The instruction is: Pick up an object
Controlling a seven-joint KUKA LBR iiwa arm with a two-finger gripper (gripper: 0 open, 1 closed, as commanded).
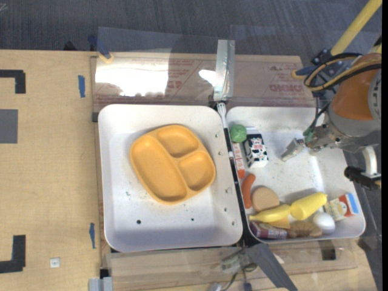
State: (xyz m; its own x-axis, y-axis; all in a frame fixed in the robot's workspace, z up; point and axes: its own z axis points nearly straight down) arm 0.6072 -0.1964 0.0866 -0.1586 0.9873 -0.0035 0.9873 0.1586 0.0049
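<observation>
Yellow banana (274, 213) and squeeze bottle (309, 204) lie bunched with other toy food along the right bin's (285, 168) near edge; the left bin (118, 180) has an orange divided plate (174, 162). Pincer (293, 150) hovers over bare bin floor, holding nothing; finger gap too blurred to judge. Best target, probably: the milk carton (257, 150), standing apart. Centre over it, descend straight, close across its narrow sides.

Arm (354, 102) low, wrist angled left
</observation>
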